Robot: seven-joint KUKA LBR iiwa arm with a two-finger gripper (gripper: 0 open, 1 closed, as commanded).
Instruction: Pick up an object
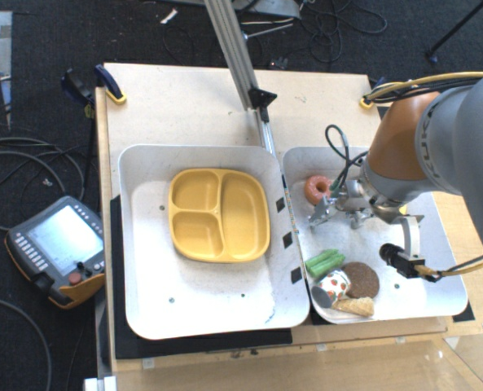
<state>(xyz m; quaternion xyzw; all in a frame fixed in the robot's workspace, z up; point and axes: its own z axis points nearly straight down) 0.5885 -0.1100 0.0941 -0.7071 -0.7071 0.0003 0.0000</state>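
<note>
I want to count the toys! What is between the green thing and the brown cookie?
In the camera view, a small white ball with red spots sits between the green toy and the brown cookie.

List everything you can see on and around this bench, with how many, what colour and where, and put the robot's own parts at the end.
Bins: two, white, side by side on the bench.
Divided plate: one, yellow, in the left bin.
Doughnut: one, pink-orange, top of the right bin.
Green item: one, lower right bin.
Brown disc: one, beside the green item.
Tan wedge: one, at the right bin's bottom edge.
Spotted white item: one, by the disc.
Handheld controller: one, orange and grey, floor at left.
Arm: one, grey with orange band, from the right.
Gripper: one, over the right bin.
</note>
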